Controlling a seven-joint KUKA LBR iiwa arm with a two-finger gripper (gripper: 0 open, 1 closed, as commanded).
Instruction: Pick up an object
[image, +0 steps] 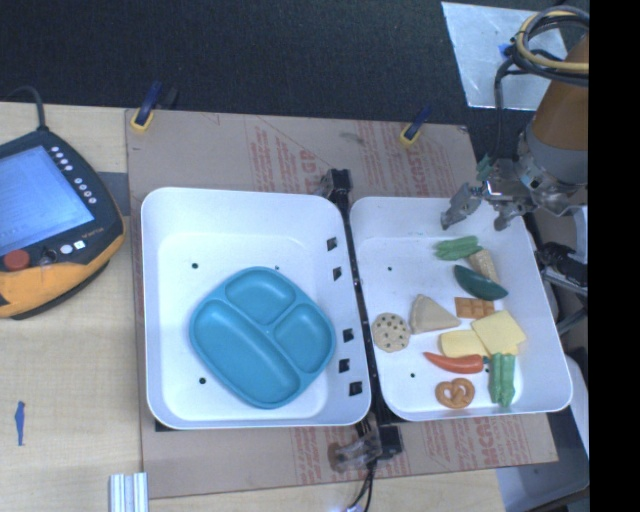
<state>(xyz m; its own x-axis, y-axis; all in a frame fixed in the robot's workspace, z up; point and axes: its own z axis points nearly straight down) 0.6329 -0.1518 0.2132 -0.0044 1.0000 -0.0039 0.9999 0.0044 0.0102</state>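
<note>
Looking down on my bench, I see two shallow white bins side by side. The left bin (160, 300) holds a blue divided plate (262, 335) near its centre. The right bin (400, 225) holds a cluster of toy food toward its 3 o'clock side. At 12 o'clock of that cluster lies a green pod (457, 248), with a dark green pepper (480, 283) just below it. Near the middle sit a tan wedge (432, 315) and a yellow cheese slice (498, 331). A chocolate-chip cookie (390, 332) lies at the cluster's 9 o'clock, and a small pretzel (455, 393) at 6 o'clock. My gripper (462, 208) hovers over the bin's 1 o'clock corner, just above the green pod, fingers spread apart and holding nothing.
</note>
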